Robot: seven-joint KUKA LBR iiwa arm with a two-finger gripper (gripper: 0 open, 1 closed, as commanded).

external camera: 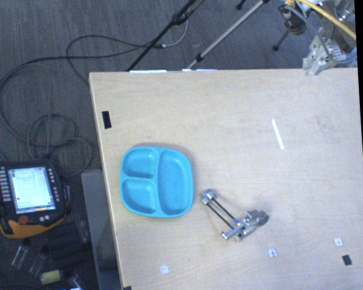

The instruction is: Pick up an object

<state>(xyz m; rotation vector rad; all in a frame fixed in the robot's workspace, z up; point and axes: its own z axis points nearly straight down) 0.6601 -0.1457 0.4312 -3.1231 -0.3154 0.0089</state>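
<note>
We see a blue divided plate (pixel 157 181) lying flat, a metal tool (pixel 234 216) just beside it.

My gripper (pixel 318 58) hangs at the far right corner of the pale wooden bench (pixel 229 120). A blue divided plate (pixel 157 181) lies toward the left. Just beside its lower right edge lies a metal tool (pixel 233 216), well apart from me.
</note>
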